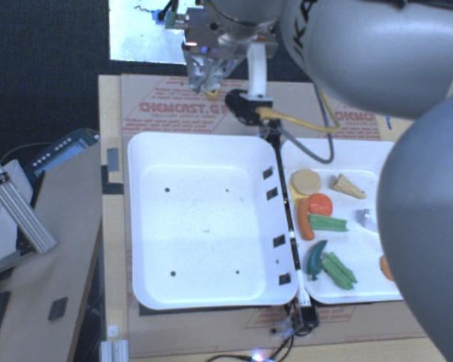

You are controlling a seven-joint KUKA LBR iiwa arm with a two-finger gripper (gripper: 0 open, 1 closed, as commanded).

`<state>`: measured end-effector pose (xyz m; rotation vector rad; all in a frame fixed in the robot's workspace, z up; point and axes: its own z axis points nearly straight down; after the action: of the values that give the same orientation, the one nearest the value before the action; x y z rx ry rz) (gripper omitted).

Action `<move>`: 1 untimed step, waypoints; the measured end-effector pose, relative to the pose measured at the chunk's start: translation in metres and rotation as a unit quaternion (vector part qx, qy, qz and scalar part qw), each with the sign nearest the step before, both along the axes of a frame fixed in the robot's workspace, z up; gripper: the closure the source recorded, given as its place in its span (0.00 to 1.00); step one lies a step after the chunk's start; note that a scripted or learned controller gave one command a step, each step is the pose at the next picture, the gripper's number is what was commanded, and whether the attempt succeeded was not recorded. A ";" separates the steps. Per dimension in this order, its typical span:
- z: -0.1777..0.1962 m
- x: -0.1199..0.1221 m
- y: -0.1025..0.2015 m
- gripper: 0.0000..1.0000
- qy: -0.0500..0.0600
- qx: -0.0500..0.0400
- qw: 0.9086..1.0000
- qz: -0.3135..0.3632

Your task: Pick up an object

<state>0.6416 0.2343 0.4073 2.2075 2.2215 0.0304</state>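
My gripper (210,81) hangs high near the top of the view, over the cardboard behind the left bin (134,202). It is far from the toy food in the right bin (340,151). That bin holds a tan round disc (306,180), a red tomato (320,204), an orange carrot (305,226), a green bean (329,222), a dark green pepper (315,256), green pods (338,270) and a pale wedge (349,186). My grey arm hides the right part of that bin.
A black divider with clips (281,202) runs between the bins. A yellow cable (302,123) and a black fitting (244,108) hang near the bins' back corner. A grey device (60,151) and a metal rail (15,210) lie left of the bench.
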 end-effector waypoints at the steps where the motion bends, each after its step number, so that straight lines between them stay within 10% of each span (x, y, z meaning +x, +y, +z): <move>1: -0.056 0.013 -0.015 1.00 0.011 -0.004 1.000 -0.003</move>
<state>0.6543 0.2195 0.3512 2.2221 2.2215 -0.0034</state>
